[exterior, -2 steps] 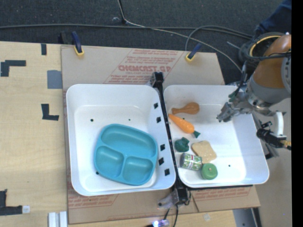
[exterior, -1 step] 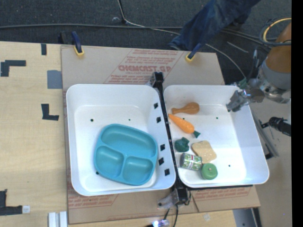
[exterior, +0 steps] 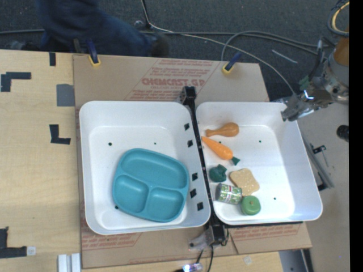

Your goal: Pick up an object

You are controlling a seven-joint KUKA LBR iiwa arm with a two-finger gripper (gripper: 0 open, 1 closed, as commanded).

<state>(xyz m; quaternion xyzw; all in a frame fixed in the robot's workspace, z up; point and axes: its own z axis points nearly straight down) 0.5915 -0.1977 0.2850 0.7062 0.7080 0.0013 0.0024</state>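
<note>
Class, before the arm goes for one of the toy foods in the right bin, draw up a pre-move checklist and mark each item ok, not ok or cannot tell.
1. Targets present in right bin: carrot, drumstick, bread slice, can, green round piece. Ok.
2. Gripper above a target: it sits at the bin's upper right corner, away from the items. Not ok.
3. Fingers open: cannot tell.
4. Items spaced for grasping: bread slice, can and green round piece crowd together. Not ok.
5. Carrot and drumstick reachable from above: ok.

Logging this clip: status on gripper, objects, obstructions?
Gripper at right bin far-right rim, holding nothing seen. Carrot and other items lie clustered along the bin's left side. Nothing in between.
</note>
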